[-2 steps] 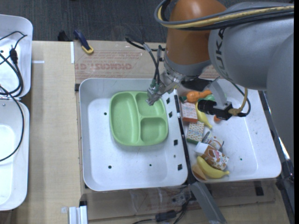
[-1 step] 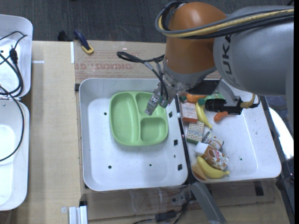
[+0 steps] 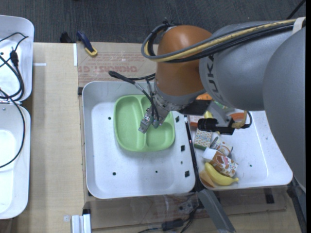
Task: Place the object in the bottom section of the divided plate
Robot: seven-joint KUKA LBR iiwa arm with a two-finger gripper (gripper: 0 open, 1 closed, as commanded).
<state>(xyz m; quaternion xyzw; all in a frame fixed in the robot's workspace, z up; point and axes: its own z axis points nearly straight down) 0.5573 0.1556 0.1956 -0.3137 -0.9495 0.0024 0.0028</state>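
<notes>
Claw (image 3: 150,119) hovers over the green divided plate (image 3: 127,125), its grip impossible to read, so placement looks unfinished.

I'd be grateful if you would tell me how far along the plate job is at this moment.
Done: the arm has reached into the left bin, with the gripper over the green divided plate, near its divider. In hand: I can't tell whether it holds anything. Left: no object is visible in the plate's sections; the banana and packets lie in the right bin.
</notes>
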